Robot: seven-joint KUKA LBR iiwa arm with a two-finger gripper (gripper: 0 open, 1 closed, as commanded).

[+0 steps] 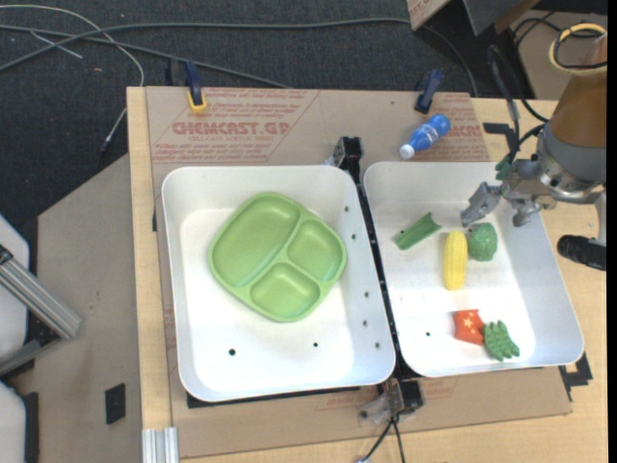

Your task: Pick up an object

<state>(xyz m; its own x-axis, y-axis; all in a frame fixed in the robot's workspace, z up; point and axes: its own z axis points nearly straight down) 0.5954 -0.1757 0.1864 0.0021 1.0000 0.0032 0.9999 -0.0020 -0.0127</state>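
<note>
I see corn (454,259) at six o'clock of broccoli (482,241), my open, empty gripper (501,206) poised above.

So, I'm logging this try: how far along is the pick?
Nothing is lifted yet. The gripper hangs open over the right bin, just above the green ball beside the corn. Closing on an object and raising it is left.

Right bin (540,355) centre crowded: green block (416,231), corn (454,258), broccoli (481,241) close together. Bare floor front-left. Left bin (193,355): plate (278,256) central, margins free.
</note>
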